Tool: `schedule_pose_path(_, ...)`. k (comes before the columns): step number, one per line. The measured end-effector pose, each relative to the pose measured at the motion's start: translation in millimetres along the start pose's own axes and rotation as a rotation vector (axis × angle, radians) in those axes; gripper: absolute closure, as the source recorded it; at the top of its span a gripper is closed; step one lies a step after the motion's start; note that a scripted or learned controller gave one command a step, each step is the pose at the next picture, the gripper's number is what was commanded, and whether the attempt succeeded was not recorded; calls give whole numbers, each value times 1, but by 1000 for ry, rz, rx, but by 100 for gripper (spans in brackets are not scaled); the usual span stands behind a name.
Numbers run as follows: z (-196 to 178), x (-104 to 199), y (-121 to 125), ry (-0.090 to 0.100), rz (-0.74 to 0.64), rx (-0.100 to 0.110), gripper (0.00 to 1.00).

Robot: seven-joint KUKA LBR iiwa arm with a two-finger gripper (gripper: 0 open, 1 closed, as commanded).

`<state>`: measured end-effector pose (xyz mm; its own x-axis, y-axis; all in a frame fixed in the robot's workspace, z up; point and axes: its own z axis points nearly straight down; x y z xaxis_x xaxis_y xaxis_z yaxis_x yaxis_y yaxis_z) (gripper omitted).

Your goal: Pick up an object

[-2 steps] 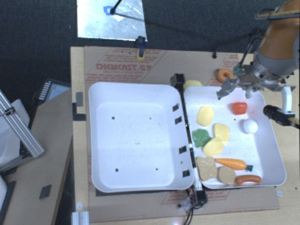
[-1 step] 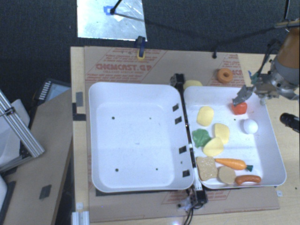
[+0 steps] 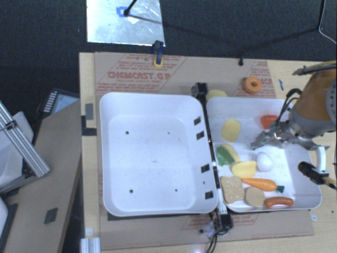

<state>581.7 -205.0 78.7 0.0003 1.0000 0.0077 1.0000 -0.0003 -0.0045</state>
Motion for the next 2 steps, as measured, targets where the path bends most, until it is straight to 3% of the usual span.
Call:
schedule_pose_path(1,-5,62,61,-2,-5,9,0)
schedule_pose_path(2,-6,-3,42,-5,0,-4,0)
